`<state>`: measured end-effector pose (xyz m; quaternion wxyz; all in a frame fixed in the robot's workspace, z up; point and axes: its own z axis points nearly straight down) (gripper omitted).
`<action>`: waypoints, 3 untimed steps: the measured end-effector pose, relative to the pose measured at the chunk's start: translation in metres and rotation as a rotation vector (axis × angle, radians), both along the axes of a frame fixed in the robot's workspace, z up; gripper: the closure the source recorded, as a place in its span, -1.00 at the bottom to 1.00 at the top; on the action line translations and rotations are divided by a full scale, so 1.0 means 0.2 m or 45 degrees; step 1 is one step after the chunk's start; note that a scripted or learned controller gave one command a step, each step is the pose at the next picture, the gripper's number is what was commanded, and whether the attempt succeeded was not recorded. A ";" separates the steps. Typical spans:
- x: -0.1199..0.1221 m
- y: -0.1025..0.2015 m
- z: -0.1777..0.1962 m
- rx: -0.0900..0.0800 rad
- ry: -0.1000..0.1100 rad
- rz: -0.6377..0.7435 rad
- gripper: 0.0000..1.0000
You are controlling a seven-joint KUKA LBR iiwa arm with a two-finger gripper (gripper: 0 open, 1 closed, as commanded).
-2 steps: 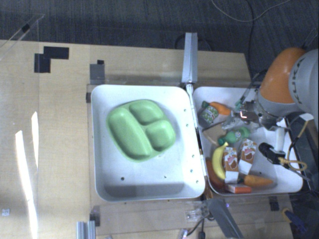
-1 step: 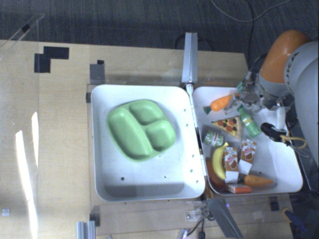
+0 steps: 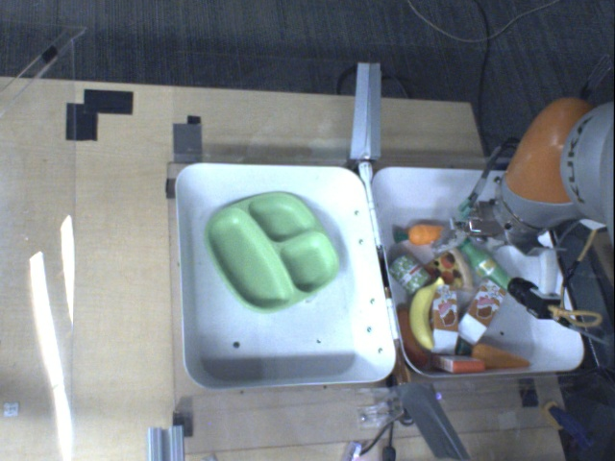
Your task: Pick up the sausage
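Frankly, the hard part is the clutter around the banana (image 3: 423,313) in the right bin (image 3: 567,353). The sausage (image 3: 405,327) looks to be the dark reddish-brown length pressed along the banana's left side, hard against the bin wall. It is partly tucked under the banana, so I am not certain of that identification.

The tool (image 3: 473,225) hangs up and to the right of the banana, above a green bottle (image 3: 485,265) and beside a small orange carrot (image 3: 424,232). It is well apart from the sausage. Whether it is open or shut cannot be told from this angle, and nothing can be seen held in it.

To do this step well, the arm would need to travel down and left, past the banana's top end, and settle over the sausage's exposed middle. The jaws should close across its narrow width rather than along its length. With the wall on one side and the banana touching on the other, there is little room, so a straight, vertical descent seems wisest. Coming in skewed risks nudging the banana or pinching it along with the sausage. The small cartons (image 3: 444,307) just right of the banana should stay clear
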<state>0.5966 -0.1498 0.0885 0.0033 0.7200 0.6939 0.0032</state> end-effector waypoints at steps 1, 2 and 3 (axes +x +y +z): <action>0.02 0.01 0.06 0.001 -0.011 0.000 1.00; 0.01 0.46 0.88 0.002 0.003 -0.257 1.00; 0.08 0.46 0.91 0.003 0.004 -0.375 1.00</action>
